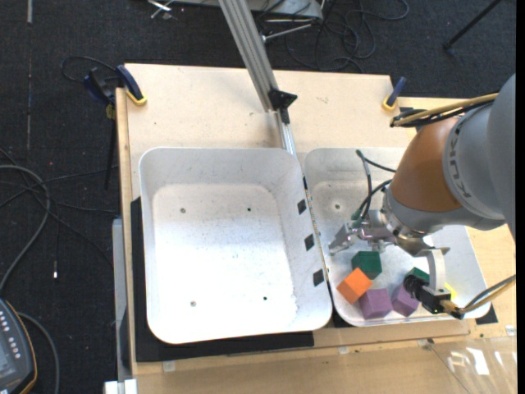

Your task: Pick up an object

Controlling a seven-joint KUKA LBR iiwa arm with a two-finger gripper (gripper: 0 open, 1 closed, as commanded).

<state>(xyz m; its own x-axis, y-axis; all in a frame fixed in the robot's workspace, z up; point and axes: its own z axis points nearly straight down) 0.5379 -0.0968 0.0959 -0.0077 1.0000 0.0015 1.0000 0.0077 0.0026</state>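
Lower right of the frame: we hang our gripper [358, 238], fingers spread and holding nothing, just above the green block [368, 263] in the right bin [328, 189], and judge a straight descent best, clear of the orange block [355, 285].

The grey KUKA arm [492, 162] comes in from the right side of the camera view, its thick rounded body bending down and leftward. An orange band [420, 171] wraps the arm just above the wrist, and below that a grey wrist section narrows toward the tool. The metal two-finger claw [354, 236] sits at the arm's lower left end, pointing left and slightly downward, low over the worktop. Thin black cables loop along the wrist beside the orange band. Whether anything sits in the claw cannot be told.
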